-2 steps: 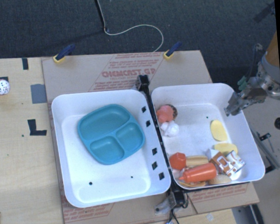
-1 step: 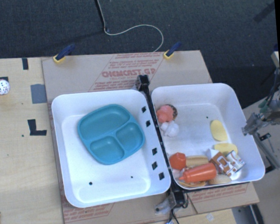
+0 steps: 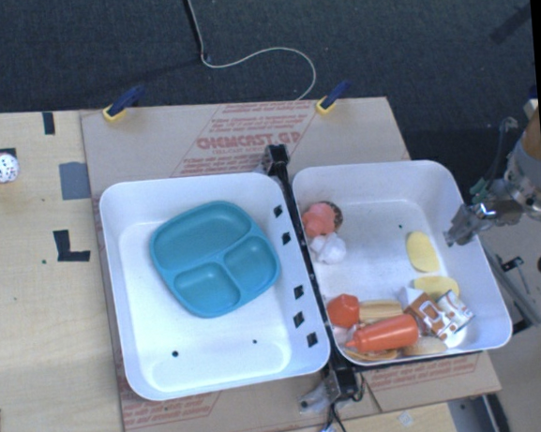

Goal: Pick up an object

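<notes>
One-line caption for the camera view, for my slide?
Gripper at right bin's edge; toy food inside; blue divided plate in left bin.

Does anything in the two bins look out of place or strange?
Nothing looks spilled or damaged. The blue tray lies alone and askew in the left bin, while the toy food is crowded along the right bin's edges. The gripper hangs above that bin's right rim.

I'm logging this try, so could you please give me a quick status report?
Gripper at right bin's right rim, nothing in it. Toys piled at bin's near edge, carrot on top. Blue tray in left bin.
</notes>
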`<state>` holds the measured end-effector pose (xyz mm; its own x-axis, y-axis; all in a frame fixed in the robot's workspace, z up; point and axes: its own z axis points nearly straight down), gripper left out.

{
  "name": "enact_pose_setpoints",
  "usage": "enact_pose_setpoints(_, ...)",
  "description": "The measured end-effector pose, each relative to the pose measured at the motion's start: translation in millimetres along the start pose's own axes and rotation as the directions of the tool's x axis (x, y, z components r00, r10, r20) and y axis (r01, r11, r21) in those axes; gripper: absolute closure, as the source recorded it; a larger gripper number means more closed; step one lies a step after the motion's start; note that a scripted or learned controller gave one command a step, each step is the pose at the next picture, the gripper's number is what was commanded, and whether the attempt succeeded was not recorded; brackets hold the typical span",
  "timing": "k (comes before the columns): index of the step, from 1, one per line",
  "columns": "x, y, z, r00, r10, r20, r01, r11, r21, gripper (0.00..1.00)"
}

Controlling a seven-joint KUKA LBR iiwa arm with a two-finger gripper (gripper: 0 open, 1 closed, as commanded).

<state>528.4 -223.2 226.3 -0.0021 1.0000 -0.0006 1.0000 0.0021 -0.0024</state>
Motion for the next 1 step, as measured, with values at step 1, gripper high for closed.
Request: enact_pose_setpoints(1,58.3,-10.1,-60.9,1.000,-0.004,-0.001,0.004,1.000,-0.007,1.00)
